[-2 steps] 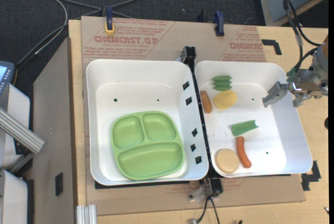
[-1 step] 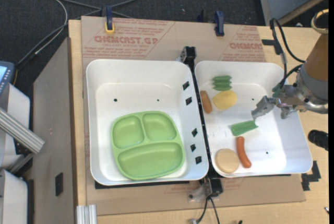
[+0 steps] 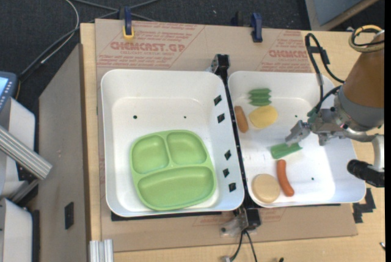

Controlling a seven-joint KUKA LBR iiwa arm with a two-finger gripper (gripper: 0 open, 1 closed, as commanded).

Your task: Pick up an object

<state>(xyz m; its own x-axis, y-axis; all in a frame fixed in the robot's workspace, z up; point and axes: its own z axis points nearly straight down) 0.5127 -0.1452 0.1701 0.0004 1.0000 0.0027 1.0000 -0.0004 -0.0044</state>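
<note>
1. The gripper (image 3: 299, 132) is low in the right bin (image 3: 324, 190), at the right of the frame. Its grey fingers are small and blurry, so I cannot tell if they are open or closed.
2. The finger tips sit just above a flat green piece (image 3: 285, 149). They look very near it or touching it (too blurry to be sure which). The green piece is not seen between the fingers.
3. The flat green piece lies tilted in the middle of the right bin. It is short and dark green.
4. Near the top of that bin is a green ridged toy (image 3: 260, 96). Just below it is a yellow round toy (image 3: 264, 116), with an orange sausage (image 3: 241, 119) beside it on the left.
5. Low in the same bin is a red sausage (image 3: 285, 177), and a tan round bun (image 3: 266, 188) lies beside it on the left.
6. The left bin (image 3: 122, 102) holds a light green tray (image 3: 173, 168) with three parts, in its lower half.
7. The arm (image 3: 366, 80) comes in from the right edge, with its orange band above the grey wrist.
</note>
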